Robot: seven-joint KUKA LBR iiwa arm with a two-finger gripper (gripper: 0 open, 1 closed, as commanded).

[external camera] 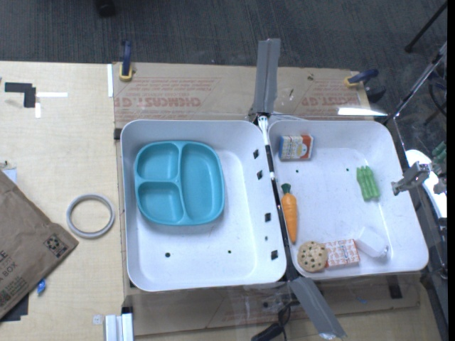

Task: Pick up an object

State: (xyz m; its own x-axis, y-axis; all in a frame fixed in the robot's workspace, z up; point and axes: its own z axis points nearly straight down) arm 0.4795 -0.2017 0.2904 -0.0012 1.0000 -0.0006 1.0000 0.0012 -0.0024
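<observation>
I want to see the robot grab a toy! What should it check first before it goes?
1. Toys lie in the right bin: ok, carrot, cookie, green beans, carton.
2. Carrot easy to reach: not ok, it lies against the bin's left wall.
3. Green beans lie apart from other toys: ok.
4. Cookie free: not ok, it touches a pink box.
5. Gripper ready: cannot tell, it sits at the bin's right edge.
6. Blue plate out of the way: ok, in the left bin.
</observation>
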